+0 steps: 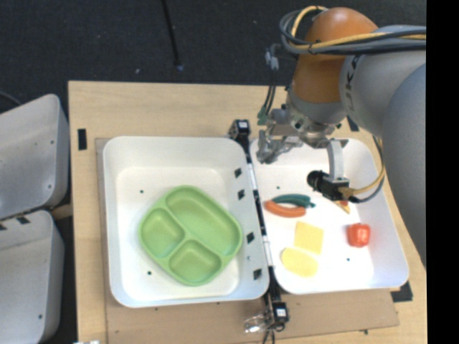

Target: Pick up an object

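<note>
Left bin (pixel 115 192): one green tray (pixel 189 235); right bin (pixel 384 264): two yellow pieces (pixel 305 249), one carrot (pixel 285 208), one red piece (pixel 358 235); end effector (pixel 276 145) grip state unclear

Wooden bench (pixel 86 113), 2 white bins (pixel 115 192) side by side

grey KUKA arm (pixel 387 70) with its orange wrist band (pixel 326 45) reaches in over the right-hand shallow white bin (pixel 387 264); two-finger metal gripper (pixel 276 145) hangs above that bin's far-left corner
</note>
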Robot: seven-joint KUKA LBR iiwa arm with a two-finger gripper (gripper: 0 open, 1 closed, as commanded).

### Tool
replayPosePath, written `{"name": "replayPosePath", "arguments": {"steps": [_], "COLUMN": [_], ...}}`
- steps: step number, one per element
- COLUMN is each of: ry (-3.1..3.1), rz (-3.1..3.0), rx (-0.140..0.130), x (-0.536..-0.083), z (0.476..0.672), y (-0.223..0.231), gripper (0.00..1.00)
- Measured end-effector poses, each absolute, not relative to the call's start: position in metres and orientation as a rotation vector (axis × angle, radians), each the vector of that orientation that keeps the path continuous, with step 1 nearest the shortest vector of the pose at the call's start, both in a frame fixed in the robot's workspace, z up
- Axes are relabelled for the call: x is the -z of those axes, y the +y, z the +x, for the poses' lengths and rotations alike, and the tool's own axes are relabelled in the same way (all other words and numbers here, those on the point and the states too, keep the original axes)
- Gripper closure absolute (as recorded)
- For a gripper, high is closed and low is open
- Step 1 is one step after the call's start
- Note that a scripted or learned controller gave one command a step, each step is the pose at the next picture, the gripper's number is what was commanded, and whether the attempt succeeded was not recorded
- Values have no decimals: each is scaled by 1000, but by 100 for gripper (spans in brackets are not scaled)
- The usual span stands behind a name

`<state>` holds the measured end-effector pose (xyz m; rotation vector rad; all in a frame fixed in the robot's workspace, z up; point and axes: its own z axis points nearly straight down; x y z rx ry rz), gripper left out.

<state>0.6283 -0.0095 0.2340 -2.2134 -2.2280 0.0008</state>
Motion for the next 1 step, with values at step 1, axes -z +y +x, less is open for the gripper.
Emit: {"name": "replayPosePath", "arguments": {"steps": [1], "ry": [-2228], "rz": [-2214], "rx": [0], "x": [-227], "z": [622], "y": [41], "gripper": [100]}}
